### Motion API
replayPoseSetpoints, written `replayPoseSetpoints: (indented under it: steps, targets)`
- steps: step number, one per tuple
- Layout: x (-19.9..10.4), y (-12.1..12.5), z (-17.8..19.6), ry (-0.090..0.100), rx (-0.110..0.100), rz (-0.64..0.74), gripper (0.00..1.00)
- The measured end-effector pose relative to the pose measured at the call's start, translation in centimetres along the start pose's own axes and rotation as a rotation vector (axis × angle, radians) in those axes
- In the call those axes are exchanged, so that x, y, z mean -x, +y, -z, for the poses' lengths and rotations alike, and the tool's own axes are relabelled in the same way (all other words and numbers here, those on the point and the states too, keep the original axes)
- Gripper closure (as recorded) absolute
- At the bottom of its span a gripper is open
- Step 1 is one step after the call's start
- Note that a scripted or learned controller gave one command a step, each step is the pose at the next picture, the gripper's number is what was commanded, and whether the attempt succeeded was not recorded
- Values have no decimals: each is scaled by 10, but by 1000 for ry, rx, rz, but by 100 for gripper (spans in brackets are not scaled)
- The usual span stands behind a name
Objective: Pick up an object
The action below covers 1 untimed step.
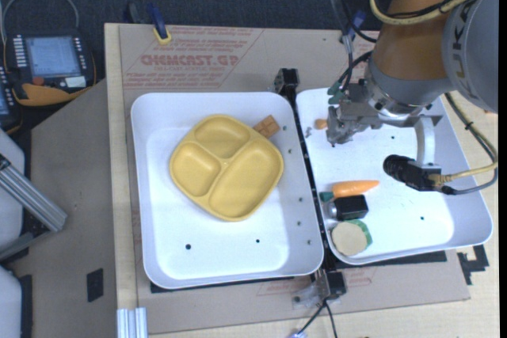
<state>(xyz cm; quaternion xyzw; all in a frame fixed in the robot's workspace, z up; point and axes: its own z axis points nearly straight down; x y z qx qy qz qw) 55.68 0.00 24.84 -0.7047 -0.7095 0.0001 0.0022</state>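
The gripper (342, 131) hangs over the right bin (467, 225), near its back left corner; I cannot tell its state. A carrot (355, 187), a black block (350, 207) and a round piece (350, 237) lie by the bin's front left corner

You see a bench (198, 59) with printed brown board on top; two white bins, left (150, 194) and right (444, 229), sit on it side by side, touching.
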Motion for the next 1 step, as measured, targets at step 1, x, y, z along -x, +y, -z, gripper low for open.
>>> replayPoseSetpoints:
  steps: [1]
  targets:
    - [-58, 8, -15, -1, -1, 0, 100]
